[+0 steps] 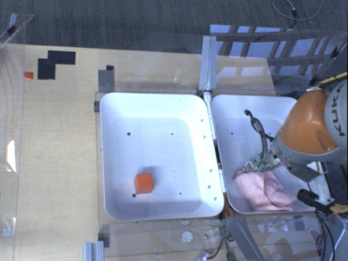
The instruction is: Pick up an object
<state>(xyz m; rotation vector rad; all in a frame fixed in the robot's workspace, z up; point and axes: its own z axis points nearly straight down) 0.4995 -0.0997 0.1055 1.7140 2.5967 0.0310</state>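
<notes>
Pink cloth, soft and crumpled, is lying at the near edge of the right bin, directly beneath and touching the claw. Whether the claw is open, closed, or gripping the cloth cannot be told, since the wrist is hiding its tips. Above it, the grey arm with its orange band is reaching in from the right, a dark cable looping off the wrist. Well to the claw's left, across the divider, an orange cube is sitting alone in the near-left part of the left bin. Both bins are resting side by side on the pale wooden surface.
</notes>
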